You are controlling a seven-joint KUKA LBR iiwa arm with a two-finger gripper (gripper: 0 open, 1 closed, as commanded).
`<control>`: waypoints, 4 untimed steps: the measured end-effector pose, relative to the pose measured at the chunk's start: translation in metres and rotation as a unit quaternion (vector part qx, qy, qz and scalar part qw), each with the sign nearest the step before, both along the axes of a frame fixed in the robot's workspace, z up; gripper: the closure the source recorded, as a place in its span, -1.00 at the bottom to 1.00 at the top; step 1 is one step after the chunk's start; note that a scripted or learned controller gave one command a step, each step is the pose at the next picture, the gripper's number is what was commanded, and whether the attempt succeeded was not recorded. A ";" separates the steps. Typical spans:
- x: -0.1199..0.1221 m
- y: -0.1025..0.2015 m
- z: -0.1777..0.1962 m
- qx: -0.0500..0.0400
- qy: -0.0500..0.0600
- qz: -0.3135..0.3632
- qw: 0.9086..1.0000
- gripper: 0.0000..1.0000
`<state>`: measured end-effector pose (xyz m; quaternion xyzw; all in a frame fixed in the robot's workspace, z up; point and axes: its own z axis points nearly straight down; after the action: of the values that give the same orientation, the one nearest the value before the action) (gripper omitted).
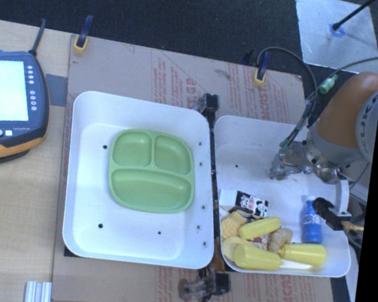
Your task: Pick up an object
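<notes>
In the right bin (246,137) we see a heap of small objects at its near end. A yellow bottle-like piece (304,252) lies on its side, its long axis going left to right. A second yellow piece (260,227) lies at a slant, its right end further from us, and a third, rounder one (252,257) lies nearest to us, also left to right. A small blue bottle (312,223) stands just behind the first yellow piece. A black and white card (252,203) lies flat behind the heap. The hand (286,168) hangs over the far half of this bin, well apart from the heap; we cannot tell if it is clenched or released. The left bin (83,167) carries a green divided plate (152,171). A tablet (5,103) rests on the tabletop (6,226), left of the bins.
</notes>
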<state>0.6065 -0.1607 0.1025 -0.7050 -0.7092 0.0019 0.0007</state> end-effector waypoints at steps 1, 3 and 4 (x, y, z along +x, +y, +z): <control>0.000 -0.001 0.010 -0.001 0.000 0.001 1.000 1.00; 0.000 -0.003 0.031 -0.002 0.000 0.001 1.000 1.00; 0.001 -0.004 0.041 -0.003 -0.001 0.001 1.000 1.00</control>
<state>0.6071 -0.1645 0.1439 -0.7041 -0.7101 0.0032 -0.0023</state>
